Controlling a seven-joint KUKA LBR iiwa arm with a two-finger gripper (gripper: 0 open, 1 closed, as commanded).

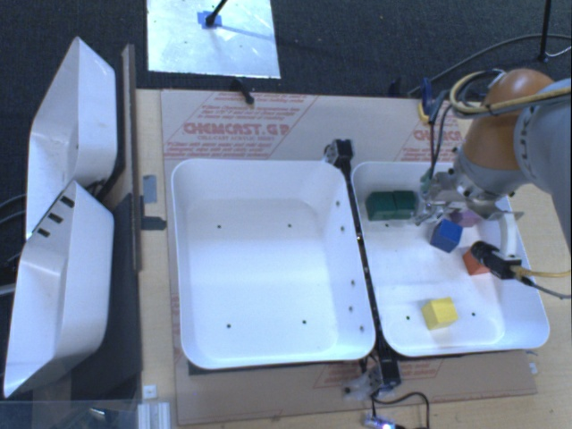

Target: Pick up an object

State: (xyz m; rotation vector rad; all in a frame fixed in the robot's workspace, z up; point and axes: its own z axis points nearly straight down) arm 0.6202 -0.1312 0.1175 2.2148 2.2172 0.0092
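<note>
Two shallow white bins just beside each other on a pale sheet: left bin (268, 275) and right bin (500, 318)

On the sheet (295, 114), beyond the left bin, red print reading "CHEMCAST GP", with a smaller red line beneath, too small to read. More of the same red print beyond the right bin, partly covered by cables and the arm, legible only as a few letters

In from the right, grey arm (547, 141) with orange band (500, 119), bent down over the far end of the right bin. Gripper (435, 206) low there, just right of the green block (391, 205) and just beyond the blue cube (445, 235). Wide or narrow: cannot tell from this angle

All loose pieces in the right bin:
- green block in the far left corner, close to the inner wall
- blue cube near the middle of the far half
- purple piece (467, 216) just right of the blue cube, partly hidden under the wrist
- orange block (474, 264) nearer the right wall, nearer the camera than the blue cube
- yellow cube (439, 313) alone in the near half, well apart from the others

Beyond the bench, on dark carpet, a grey metal plate (214, 34) with a small blue mark. At the far left, off the bench, two more white bins (67, 239), tilted
</note>
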